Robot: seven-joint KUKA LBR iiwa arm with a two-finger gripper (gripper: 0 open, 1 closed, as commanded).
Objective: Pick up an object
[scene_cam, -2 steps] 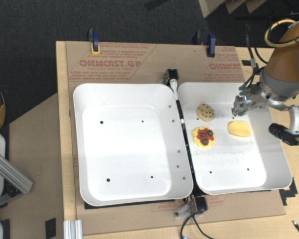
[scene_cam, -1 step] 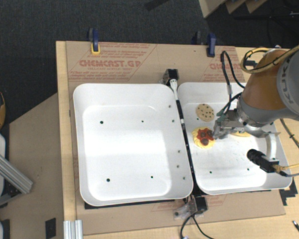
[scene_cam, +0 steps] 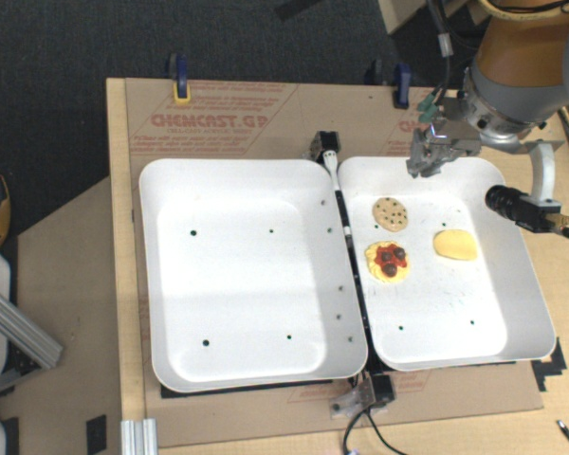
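On the counter, the left bin (scene_cam: 247,273) sits beside the right bin (scene_cam: 512,320), which holds a chocolate-chip cookie (scene_cam: 390,213), a jam tart (scene_cam: 388,260) and a yellow piece (scene_cam: 455,245). Above that bin's far edge hangs the end effector (scene_cam: 425,167), pointing down from the arm (scene_cam: 522,55); whether it is open or closed, I cannot tell.

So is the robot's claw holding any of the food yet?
Two-finger gripper: nothing in it; it hangs above the right white bin's far edge, apart from the round chocolate-chip cookie. Whether it is open or closed cannot be told.
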